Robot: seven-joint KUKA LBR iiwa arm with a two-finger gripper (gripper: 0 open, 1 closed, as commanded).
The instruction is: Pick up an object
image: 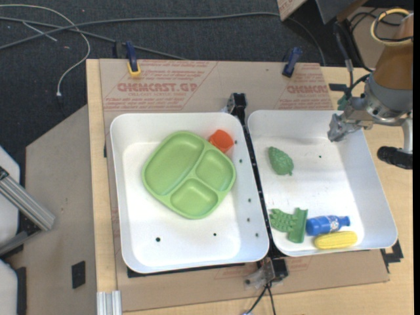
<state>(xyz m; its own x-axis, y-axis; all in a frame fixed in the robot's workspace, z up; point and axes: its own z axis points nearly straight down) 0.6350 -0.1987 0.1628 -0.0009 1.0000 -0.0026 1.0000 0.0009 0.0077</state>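
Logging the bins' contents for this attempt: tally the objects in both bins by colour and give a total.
Green: 3, namely the divided tray, the leafy toy and the flat toy
Orange: 1, the small piece by the tray
Blue: 1, the bottle
Yellow: 1, the corn-like toy
Total: 6

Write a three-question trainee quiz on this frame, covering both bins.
1. True or false: the green divided plate lies in the right bin.
2. Which item touches the plate's far corner: A) orange object B) blue bottle C) yellow corn?
3. Fill in: the claw hovers over the right bin's ____ edge.

Key: 1 false, it lies in the left bin; 2 A; 3 far.
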